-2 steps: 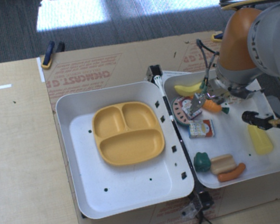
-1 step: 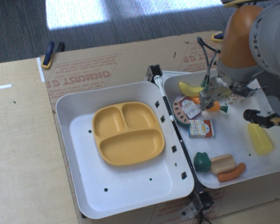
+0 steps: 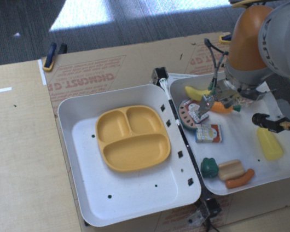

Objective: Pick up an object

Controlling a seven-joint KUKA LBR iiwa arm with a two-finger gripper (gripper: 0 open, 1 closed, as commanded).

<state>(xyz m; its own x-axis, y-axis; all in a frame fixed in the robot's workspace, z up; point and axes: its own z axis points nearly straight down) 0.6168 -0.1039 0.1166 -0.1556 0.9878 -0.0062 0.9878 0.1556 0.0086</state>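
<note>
Fingers of the gripper [image 3: 205,106] sit low in the far-left part of the right bin [image 3: 244,135], but their metal ends blend with the toys under them, so I cannot tell whether they are apart or together, and nothing can be seen clamped between them. They point toward the left, with the tip just over the right edge of a round red-and-white toy [image 3: 189,115], which lies against the bin's left wall. Just right of the tip lies an orange carrot-like toy [image 3: 222,107], close beside the gripper body. A yellow banana-shaped toy [image 3: 196,91] lies just beyond them, on the far side.

Nearer than the round toy, a small flat packet [image 3: 208,133] with red and white print rests on the bin floor. Along the near edge sit a green toy [image 3: 208,168], a tan bun-like piece [image 3: 230,168] just to its right, and an orange sausage shape [image 3: 240,180] touching the bun's near side. A pale yellow cylinder [image 3: 270,144] lies well apart, by the right wall.

Above the gripper, the wrist rises into the orange band [image 3: 247,39] and the grey arm [image 3: 288,37], which enters from the right.

In the left bin [image 3: 132,201] a yellow divided plate [image 3: 133,137] lies flat, with three compartments, slightly toward the far side. Both bins stand on a brown cardboard sheet [image 3: 87,73] on the bench. A small blue and yellow clip [image 3: 50,56] rests at its far-left corner.
</note>
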